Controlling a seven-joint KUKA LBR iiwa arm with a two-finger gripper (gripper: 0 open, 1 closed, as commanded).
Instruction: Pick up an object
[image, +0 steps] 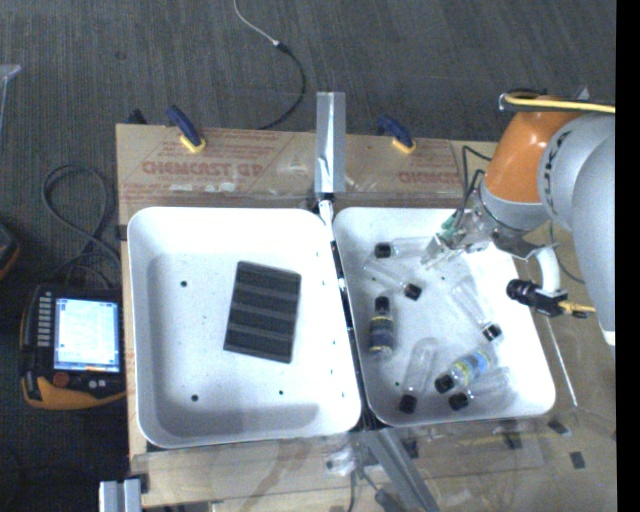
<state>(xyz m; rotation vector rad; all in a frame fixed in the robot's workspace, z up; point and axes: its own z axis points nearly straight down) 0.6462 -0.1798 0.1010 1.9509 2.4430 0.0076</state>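
Camera view: target candidates are the clear plastic bottles with black caps, lying scattered on their sides in the right white bin; several overlap near its near-right corner, one sits alone by the far-left part. They look see-through and glossy, hard to outline against the white floor, probably light and prone to roll.

Tool hangs over the far part of the right bin, just beside one clear bottle; whether it is wide or narrow I cannot tell, and nothing is seen held.

Judged step: approach, grasp not yet made. Next move calls for descending square across a bottle body, not its cap.

Left white bin holds a dark ribbed rectangular block, well apart. Both bins rest on the table.
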